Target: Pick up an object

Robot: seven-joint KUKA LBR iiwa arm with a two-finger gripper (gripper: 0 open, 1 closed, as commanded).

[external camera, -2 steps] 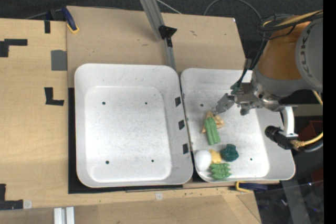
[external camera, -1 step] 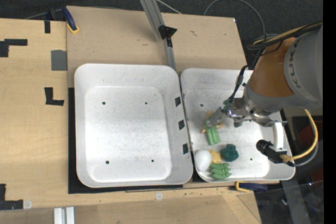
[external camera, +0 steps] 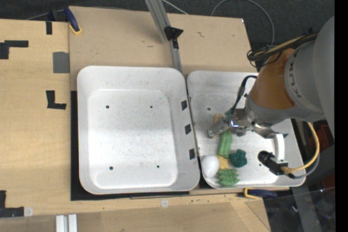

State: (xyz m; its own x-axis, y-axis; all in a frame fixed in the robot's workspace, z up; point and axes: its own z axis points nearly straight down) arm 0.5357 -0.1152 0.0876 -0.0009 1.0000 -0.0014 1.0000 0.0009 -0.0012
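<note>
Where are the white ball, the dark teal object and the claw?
white ball [external camera: 210, 163]: camera view, middle of its top.
dark teal object [external camera: 237, 158]: camera view, its centre.
claw [external camera: 213, 131]: camera view, midway between its fingertips.

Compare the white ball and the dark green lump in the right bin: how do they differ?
The white ball is pale, smooth and round; the dark green lump is teal-dark and irregular in outline. The white ball lies against the bin's left wall near the front corner; the dark green lump sits nearer the middle, right of the light green block. Both rest on the floor of the right bin, apart from the gripper.
</note>
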